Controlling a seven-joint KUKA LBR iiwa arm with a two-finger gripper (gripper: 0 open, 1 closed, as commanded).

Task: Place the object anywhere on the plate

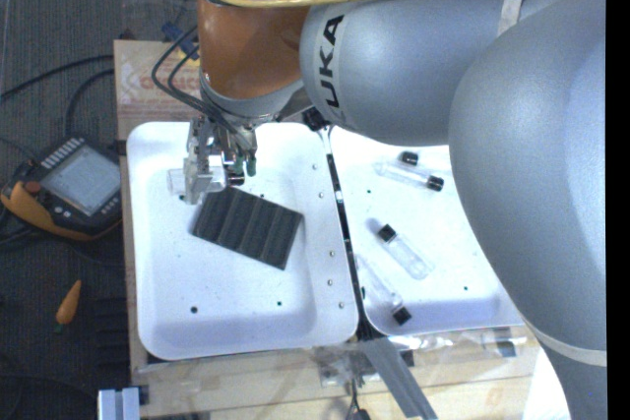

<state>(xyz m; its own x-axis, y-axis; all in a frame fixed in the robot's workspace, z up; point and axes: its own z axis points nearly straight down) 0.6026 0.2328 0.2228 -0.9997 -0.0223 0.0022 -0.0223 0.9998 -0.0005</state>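
Observation:
The plate (248,227) is a dark ribbed rectangle lying tilted in the middle of the left bin (157,300). My gripper (209,174) hangs just past the plate's upper left edge, pointing down. A clear tube (180,180) with a black cap (236,176) lies crosswise between the fingers. Its clear end sticks out to the left and its capped end to the right. The gripper is shut on it. The tube is at the plate's far edge, not over its middle.
Several more clear tubes with black caps lie in the right bin (472,305), for example one (413,174) at the back and one (402,249) in the middle. The arm's big grey body covers the upper right. A handheld pendant (69,187) lies left of the bench.

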